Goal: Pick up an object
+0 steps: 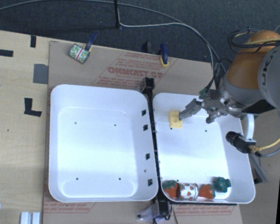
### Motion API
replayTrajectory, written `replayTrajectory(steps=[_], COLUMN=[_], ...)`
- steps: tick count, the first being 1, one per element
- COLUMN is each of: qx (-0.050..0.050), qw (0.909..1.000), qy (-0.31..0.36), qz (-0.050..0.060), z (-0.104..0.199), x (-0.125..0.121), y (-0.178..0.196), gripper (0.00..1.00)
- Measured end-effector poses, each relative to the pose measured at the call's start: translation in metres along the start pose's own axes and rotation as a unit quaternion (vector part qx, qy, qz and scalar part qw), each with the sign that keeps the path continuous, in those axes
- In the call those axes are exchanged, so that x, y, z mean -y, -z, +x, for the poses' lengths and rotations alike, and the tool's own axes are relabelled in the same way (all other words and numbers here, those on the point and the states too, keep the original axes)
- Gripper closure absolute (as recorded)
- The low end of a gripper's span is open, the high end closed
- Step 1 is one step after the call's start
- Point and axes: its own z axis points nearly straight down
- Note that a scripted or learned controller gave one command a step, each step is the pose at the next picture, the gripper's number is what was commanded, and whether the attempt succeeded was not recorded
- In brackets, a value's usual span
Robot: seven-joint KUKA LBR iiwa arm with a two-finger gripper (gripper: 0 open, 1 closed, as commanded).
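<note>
A small yellow block (176,121) lies in the right bin (234,159), near its far left corner. My gripper (199,112) hangs over the far side of that bin, just right of the block, with its two fingers spread apart and nothing between them. One finger (188,109) reaches down toward the block's right edge. Along the bin's near wall lie a red-and-green piece (171,187), a red-and-white can (188,190), an orange piece (206,191) and a green piece (221,182).
The left bin (97,144) sits beside the right one, with a black divider rail (150,135) between them. A small green-striped object (79,53) rests on the cardboard at the far left. Cables arc over the back of the bench.
</note>
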Motion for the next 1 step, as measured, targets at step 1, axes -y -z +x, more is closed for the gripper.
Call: replayTrajectory(steps=[1], qx=[-0.001], qw=[1.0], qy=[0.0], qz=[0.007], z=[0.0076], x=[-0.0238], y=[-0.1112], gripper=[0.0])
